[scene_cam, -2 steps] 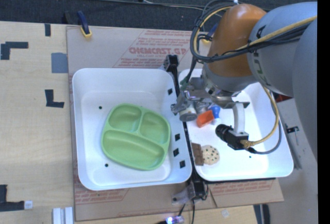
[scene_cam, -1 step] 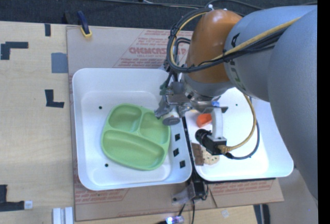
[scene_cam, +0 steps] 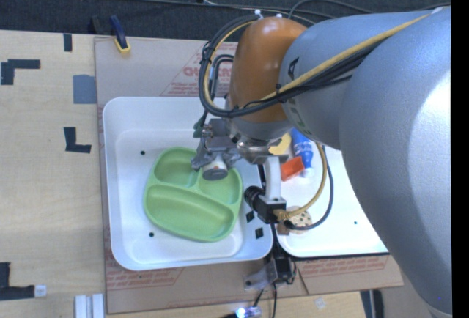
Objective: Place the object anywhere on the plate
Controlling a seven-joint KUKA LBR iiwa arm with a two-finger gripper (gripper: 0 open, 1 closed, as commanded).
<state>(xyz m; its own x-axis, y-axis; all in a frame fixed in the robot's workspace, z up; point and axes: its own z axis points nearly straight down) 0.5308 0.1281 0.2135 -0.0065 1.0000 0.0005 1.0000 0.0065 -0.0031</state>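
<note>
Camera view: end effector (scene_cam: 212, 166) low over green divided plate (scene_cam: 192, 196) in left bin (scene_cam: 117, 163); grip state unreadable. Orange and blue objects (scene_cam: 297, 155) in right bin (scene_cam: 344, 239). Likely placing step; next: confirm release, retreat upward.

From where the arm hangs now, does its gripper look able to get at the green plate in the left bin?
Probably yes. The gripper hangs directly over the green plate, above its upper right compartment, and no other item shows between them. The orange and blue objects lie apart in the right bin.
</note>
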